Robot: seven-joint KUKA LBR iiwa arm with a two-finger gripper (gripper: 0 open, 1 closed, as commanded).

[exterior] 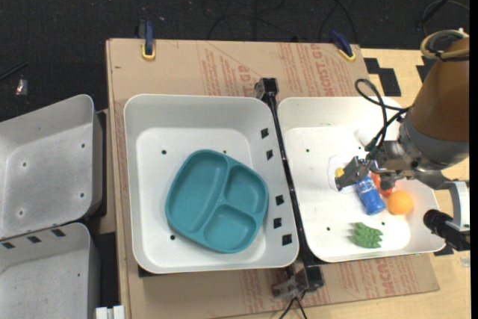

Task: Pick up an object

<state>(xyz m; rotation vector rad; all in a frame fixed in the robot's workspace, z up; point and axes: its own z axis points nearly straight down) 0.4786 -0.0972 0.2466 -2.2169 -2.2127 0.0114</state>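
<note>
My pincer [351, 177] is down in the right bin [321, 123] right by the blue bottle [370, 196], can't honestly tell if it's spread or pinching, so I'd center over the bottle, clear of the orange ball [401, 202].

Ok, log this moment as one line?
arm: over right bin | gripper: low by blue object | grasp: unconfirmed | orange ball, green object: loose

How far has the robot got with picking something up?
Nothing looks lifted yet. The gripper is down in the right bin, beside a blue object, an orange ball and a green toy, all lying on the bin floor. Grasping and raising one is left.
</note>
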